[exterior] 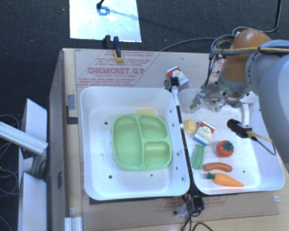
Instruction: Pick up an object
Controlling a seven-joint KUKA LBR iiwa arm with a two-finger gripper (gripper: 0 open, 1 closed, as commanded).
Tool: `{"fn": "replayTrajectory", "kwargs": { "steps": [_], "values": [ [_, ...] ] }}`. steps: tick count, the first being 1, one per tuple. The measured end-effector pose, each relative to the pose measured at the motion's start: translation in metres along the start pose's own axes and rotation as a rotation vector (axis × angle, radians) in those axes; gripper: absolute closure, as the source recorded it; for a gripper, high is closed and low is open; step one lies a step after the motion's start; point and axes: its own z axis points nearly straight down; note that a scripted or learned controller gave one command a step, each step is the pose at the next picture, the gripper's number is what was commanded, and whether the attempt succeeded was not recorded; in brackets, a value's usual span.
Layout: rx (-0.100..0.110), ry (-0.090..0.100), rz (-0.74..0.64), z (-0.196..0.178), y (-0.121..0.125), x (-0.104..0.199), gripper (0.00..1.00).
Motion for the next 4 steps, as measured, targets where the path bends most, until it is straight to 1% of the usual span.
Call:
{"fn": "replayTrajectory", "kwargs": {
  "steps": [2, 3, 4],
  "values": [
    [0.001, -0.001, -0.001, 0.001, 0.000, 0.017, 0.00],
    [0.001, -0.002, 0.002, 0.000, 0.000, 0.014, 0.00],
    [0.002, -0.001, 0.000, 0.001, 0.000, 0.019, 0.00]
  ]
}}
